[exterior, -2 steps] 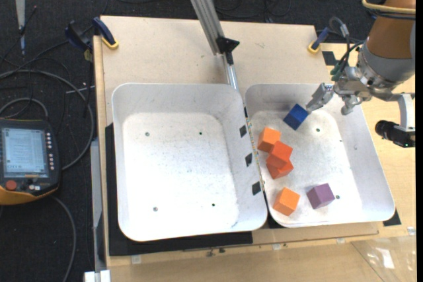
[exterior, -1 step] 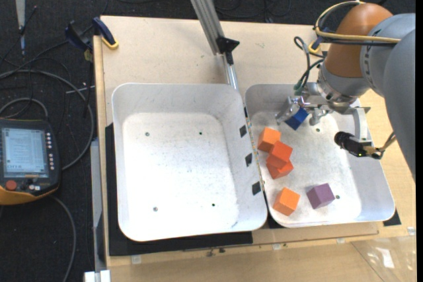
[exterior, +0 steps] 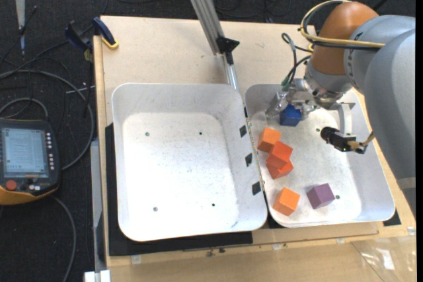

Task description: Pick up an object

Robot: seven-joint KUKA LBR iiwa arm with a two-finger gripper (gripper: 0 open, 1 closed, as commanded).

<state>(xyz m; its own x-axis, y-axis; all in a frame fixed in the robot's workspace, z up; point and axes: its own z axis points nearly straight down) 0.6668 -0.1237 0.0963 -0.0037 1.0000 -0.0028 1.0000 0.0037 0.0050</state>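
Note:
My gripper [exterior: 293, 107] hangs over the far left part of the right bin [exterior: 373, 198], reaching in from the right under the arm's orange band. A blue block [exterior: 290, 117] sits right at its tip, partly covered by it; whether it is gripped is unclear. Closer to the camera lie an orange block [exterior: 269, 139], two red-orange blocks [exterior: 281, 150] [exterior: 278, 167] touching each other, another orange block [exterior: 287, 200] and a purple block [exterior: 320, 195].
The left bin [exterior: 119, 99] stands beside the right one, sharing a raised divider with black clips [exterior: 250, 158]. A slanted metal pole [exterior: 201, 3] crosses the bench's back. A black cable fitting [exterior: 338, 139] hangs off the arm above the right bin.

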